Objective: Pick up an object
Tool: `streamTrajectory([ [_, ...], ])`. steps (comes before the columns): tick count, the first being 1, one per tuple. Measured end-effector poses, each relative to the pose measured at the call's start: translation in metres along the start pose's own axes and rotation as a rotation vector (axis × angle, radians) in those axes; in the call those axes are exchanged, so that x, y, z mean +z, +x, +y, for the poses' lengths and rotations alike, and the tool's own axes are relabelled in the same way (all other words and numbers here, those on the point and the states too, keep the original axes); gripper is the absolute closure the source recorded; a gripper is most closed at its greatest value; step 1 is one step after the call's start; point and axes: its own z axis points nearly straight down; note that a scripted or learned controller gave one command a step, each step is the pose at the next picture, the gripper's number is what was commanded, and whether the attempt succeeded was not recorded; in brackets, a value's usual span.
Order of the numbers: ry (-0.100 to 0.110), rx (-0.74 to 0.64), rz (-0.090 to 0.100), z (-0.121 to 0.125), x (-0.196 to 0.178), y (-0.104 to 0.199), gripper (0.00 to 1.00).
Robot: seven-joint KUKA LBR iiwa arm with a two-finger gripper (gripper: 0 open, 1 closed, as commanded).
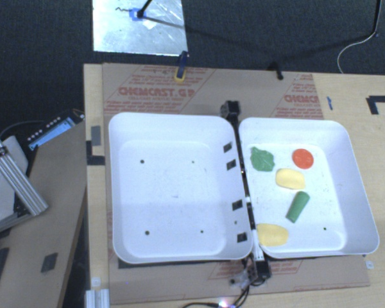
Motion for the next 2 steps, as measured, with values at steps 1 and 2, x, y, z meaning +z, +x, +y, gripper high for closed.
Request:
streamTrajectory([
  [1, 0.001, 0.0, 0.0, 0.051, 0.001, 0.0, 1.0],
  [2, 0.007, 0.005, 0.004, -0.022, 0.002, -0.001, 1.0],
])
